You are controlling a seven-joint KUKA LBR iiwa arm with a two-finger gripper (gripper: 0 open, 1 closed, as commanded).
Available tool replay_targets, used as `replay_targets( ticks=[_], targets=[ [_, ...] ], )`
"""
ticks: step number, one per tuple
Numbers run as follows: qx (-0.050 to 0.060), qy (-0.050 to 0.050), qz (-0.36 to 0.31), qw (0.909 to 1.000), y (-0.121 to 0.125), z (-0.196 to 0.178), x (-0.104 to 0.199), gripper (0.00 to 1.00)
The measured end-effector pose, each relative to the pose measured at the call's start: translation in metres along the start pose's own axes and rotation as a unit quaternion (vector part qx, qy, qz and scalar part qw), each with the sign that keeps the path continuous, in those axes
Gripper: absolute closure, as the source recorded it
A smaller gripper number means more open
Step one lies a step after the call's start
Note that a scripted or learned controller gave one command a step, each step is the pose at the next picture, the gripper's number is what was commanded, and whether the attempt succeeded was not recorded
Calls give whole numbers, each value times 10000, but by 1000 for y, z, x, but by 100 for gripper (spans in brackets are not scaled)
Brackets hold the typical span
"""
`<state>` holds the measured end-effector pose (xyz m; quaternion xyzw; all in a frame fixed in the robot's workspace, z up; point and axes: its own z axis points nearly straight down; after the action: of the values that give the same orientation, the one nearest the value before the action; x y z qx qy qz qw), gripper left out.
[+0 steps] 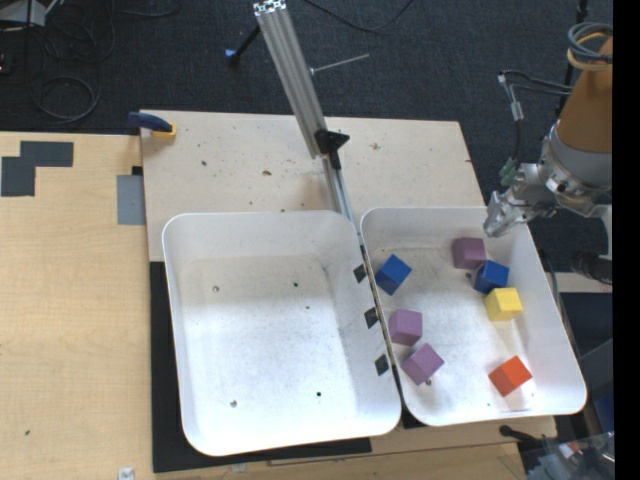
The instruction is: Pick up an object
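One fixed camera, high above the bench [250, 158], looks down at a slant, far enough back to take in both white bins [270, 423], dark floor beyond the bench's far edge.

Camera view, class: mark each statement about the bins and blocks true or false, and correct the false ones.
1. The blocks lie in the right bin. True.
2. There are three purple blocks. True: one at the back, one in the middle, one nearer the front.
3. The yellow block is between the tool's fingers. False: it lies on the bin floor, apart from the tool.
4. The orange block touches a blue block. False: it lies alone near the front.
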<state>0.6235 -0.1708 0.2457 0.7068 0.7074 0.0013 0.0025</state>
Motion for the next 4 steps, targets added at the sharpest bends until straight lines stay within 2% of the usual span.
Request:
replay_targets(
  ticks=[1,2,4],
  targets=[
    [29,9,-2,10000,0,-8,0,100],
    [38,20,-15,10000,3,-12,48,100],
    [33,15,-17,10000,35,7,146,100]
  ],
)
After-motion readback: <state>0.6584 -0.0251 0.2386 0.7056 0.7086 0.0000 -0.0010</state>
